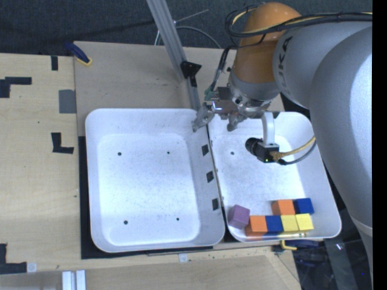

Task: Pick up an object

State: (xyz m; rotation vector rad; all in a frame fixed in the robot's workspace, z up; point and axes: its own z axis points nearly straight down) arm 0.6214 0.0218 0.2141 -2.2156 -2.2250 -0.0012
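Claw [219,121] poised over the far end of the right bin [314,162], close to the wall it shares with the left bin [145,180]: we see two metal fingers pointing down and standing apart, with nothing between them. We read that as an open claw holding nothing.

Blocks sit huddled at the near end of the same bin, well away from the claw. We count a purple block [240,215] slightly apart on the left, then an orange block [258,223], a blue block [274,223], and two yellow blocks [297,222] along the near wall, with a second orange block [282,208] and a second blue block [304,206] just behind them. Most of these touch one another.

In our judgement, no pick has begun; the arm [338,89] must first travel toward the near end of the bin. We think the purple block is the soundest target, since it shows open floor on its left and far sides, giving the fingers room to pass. The packed ones leave no gap for a finger, and the near wall crowds them. We would line the fingers across the purple block's free faces, descend fully, then close.
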